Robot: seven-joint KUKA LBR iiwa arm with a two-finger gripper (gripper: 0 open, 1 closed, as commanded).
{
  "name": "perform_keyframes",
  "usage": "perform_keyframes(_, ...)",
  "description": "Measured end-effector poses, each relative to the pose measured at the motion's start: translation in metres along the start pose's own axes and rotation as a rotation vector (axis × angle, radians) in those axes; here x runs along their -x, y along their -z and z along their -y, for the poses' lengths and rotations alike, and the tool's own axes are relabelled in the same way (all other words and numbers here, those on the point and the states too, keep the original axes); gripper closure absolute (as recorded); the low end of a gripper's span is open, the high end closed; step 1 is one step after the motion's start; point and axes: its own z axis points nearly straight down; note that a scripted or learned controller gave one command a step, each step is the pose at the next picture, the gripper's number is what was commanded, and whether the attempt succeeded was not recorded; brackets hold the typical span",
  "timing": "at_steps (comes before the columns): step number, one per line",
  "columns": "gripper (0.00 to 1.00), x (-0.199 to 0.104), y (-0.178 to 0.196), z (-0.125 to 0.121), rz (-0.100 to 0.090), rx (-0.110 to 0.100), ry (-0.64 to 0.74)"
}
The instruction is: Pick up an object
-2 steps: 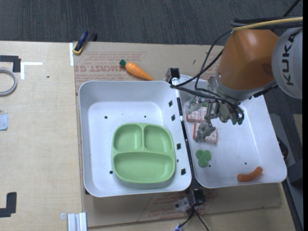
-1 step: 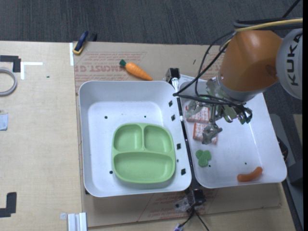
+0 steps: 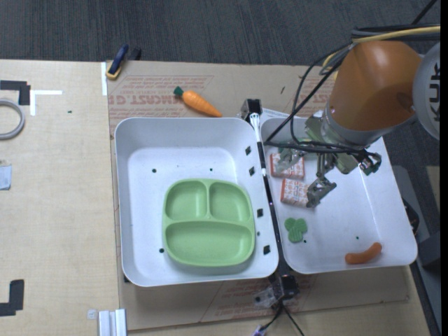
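I have the gripper (image 3: 320, 191) low in the right bin (image 3: 392, 187), touching the red-and-white packet (image 3: 294, 191) — whether its fingers are apart, I cannot tell. Nothing is lifted yet — the grasp and raise remain.

KUKA iiwa arm (image 3: 381, 82), seen from above: 1 large, smooth, rounded orange band with a glossy sheen, adjoining a light grey housing at the right that bears dark lettering (the letters "KU" are legible). A yellow cable and several thin black cables run along the orange section and down toward the wrist. Below the band sits a pale grey metal wrist flange carrying a dark crossbar with small greenish fittings at its ends. The metallic two-finger gripper (image 3: 318, 191) is built of grey, jointed links; finer details are too small to resolve.
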Motion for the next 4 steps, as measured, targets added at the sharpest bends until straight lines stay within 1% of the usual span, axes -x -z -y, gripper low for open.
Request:
perform_keyframes(1, 0.00, -0.045, 0.000, -0.020, -0.002, 0.001, 0.145)
perform_keyframes(2, 0.00, -0.067, -0.100, 0.045, -0.003, 0.002, 0.129)
perform_keyframes(3, 1.00, -0.065, -0.090, 0.046, 0.002, 0.000, 0.125)
perform_keyframes(4, 1.00, -0.078, -0.100, 0.057, -0.003, 0.001, 0.204)
